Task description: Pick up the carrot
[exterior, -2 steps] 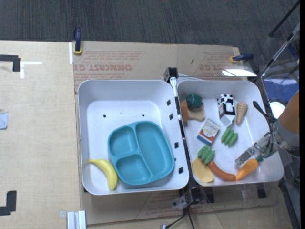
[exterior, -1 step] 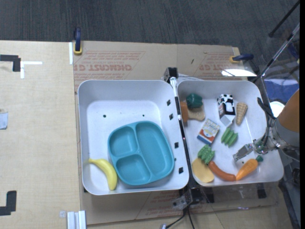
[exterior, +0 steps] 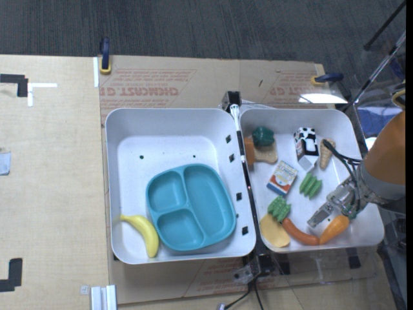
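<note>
Faintly, mirrored print on cardboard (exterior: 148,82); tool (exterior: 330,212) touching carrot (exterior: 334,228).

You're looking at a robotics lab: a cardboard-covered surface (exterior: 58,192) with clamps (exterior: 104,57) bears two white bins (exterior: 129,128) of toy food beyond the arm (exterior: 387,166).

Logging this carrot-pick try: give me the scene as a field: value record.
arm: reaches into the right bin from the right
claw: low at the bin's front right, at the carrot
carrot: front right of the right bin, lying beside a red-orange sausage-like piece
grasp: cannot confirm
left bin: holds a blue divided tray and a banana
</note>
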You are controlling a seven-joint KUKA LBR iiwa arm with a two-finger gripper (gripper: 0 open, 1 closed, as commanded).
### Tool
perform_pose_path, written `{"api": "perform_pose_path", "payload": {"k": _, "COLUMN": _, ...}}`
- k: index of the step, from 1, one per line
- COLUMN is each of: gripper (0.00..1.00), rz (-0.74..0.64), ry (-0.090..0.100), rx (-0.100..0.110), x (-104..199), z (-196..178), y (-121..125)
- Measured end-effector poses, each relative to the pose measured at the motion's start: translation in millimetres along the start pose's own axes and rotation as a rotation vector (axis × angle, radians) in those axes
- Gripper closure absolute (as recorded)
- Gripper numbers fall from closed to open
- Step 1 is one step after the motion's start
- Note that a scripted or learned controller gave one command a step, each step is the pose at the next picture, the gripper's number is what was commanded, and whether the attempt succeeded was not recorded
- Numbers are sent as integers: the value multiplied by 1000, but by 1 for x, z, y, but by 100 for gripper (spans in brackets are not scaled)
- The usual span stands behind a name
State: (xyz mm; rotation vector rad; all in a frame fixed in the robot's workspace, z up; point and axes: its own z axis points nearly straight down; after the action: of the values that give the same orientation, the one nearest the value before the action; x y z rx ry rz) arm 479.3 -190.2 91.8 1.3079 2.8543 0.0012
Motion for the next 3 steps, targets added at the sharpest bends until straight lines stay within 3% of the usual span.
{"api": "perform_pose_path", "payload": {"k": 1, "gripper": 100, "rz": 3, "ry": -5, "rx": -3, "x": -2, "z": -9, "y": 1}}
{"api": "perform_pose_path", "payload": {"k": 2, "gripper": 0, "rz": 4, "ry": -5, "rx": -3, "x": -2, "z": -9, "y": 1}}
{"api": "perform_pose_path", "payload": {"k": 3, "gripper": 100, "rz": 4, "ry": -11, "rx": -6, "x": -5, "z": -19, "y": 3}}
